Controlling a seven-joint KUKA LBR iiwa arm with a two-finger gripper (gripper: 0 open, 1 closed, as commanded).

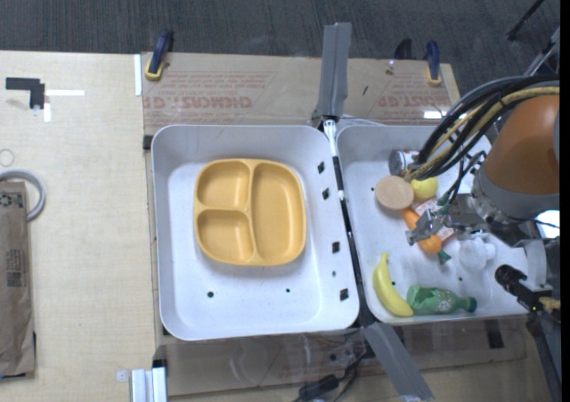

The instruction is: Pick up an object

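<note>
Nearest the lens: green bottle (440,300) lying flat, below and just left of the gripper (438,229); banana (388,285) further left of it, by the right bin's (356,213) near-left wall. Likely target: small orange item (431,244), touching or directly under the gripper tip. Tan round piece (393,192) and yellow piece (424,187) up-left of the gripper, metal can (403,160) beyond those. White crumpled thing (475,252) just right of the gripper. Yellow divided plate (250,211) well off to the left, in the left bin (165,240).

Step judged as approach/descent onto the cluster, no lift yet. Next move called for: centring on one item, then closing. Crowding risk high. Open or closed: couldn't tell, too cluttered.

Arm (525,151) in from the right, wrist bent down and leftward over the right bin, cables looped above.
</note>
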